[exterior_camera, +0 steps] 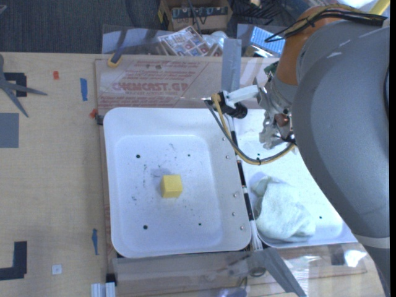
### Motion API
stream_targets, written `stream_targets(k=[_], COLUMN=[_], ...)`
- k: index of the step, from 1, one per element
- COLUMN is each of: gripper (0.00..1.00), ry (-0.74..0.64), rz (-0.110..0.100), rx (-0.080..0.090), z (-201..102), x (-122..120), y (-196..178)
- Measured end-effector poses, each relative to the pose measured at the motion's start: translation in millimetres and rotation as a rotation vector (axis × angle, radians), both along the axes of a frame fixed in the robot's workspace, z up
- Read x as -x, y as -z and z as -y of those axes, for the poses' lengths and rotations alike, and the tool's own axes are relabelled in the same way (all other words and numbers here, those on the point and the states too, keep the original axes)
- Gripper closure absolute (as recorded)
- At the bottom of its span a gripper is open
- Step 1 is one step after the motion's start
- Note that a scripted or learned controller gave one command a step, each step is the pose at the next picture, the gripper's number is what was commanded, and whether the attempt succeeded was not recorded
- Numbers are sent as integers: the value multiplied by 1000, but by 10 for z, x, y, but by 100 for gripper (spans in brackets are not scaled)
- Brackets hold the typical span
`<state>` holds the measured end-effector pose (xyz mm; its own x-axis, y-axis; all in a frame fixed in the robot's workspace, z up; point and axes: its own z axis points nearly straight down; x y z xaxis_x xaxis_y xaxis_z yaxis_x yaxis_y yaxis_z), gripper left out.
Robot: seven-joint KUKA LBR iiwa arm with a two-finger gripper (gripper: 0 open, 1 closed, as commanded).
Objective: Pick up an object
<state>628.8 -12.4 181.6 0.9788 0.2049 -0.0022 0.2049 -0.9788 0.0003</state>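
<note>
Camera view, looking down at a slant on a wooden table (49, 184) that carries two shallow white bins side by side. The left bin (124, 129) holds a small yellow cube (172, 186), which rests flat on the bin floor slightly left of and below the centre, apart from every wall; dark specks and a few small round holes mark the floor around it. The right bin (331, 232) holds a crumpled white cloth (279, 210) lying near its left wall, toward the lower end. The grey arm (346, 116), with its orange band (296, 48) above the wrist, reaches in from the right and covers much of the right bin. The end effector (272, 135) hangs over the upper part of the right bin, well apart from the cube and above the cloth; whether it is spread or pressed together cannot be told, since the wrist hides it. A yellow and black cable (238, 150) loops from the wrist along the seam between the bins. A sheet of printed cardboard (154, 82) lies behind the left bin.
</note>
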Motion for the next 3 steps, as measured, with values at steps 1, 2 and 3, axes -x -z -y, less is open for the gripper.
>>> stream_targets(k=[1,2,3], gripper=[100,100,100], ry=[6,8,-19], rz=[0,-3,-4], rx=[1,1,1], z=[-575,-732,-1003], x=[243,757,572], y=[-660,-719,-304])
